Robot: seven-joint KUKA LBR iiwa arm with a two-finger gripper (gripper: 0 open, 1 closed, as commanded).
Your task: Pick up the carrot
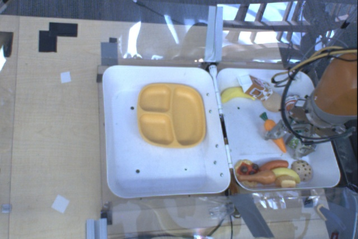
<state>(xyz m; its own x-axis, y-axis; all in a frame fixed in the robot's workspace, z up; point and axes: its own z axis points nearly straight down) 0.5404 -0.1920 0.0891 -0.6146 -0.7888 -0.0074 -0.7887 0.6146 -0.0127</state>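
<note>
The carrot (275, 135) lay in the right bin (246, 137), an orange root with a green top toward the bin's far side, its lower end just beside my end effector (295, 140). I could not tell from the view whether my end effector was touching the carrot, nor could I tell its state, since cables and the wrist body hid it. My arm (335, 92), with its orange band, hung over the right edge of that bin. Farther in the same bin, a banana (235, 94) rested near the far left corner, with a small printed packet (258, 87) just beside it. Along the near edge sat a cluster of toy foods (267, 172), red, orange and yellow, with a speckled ball (301, 169) at their right. The left bin (123, 176) held a yellow divided plate (170, 115) of three compartments. Both bins stood side by side on the wooden worktop (50, 137).
</note>
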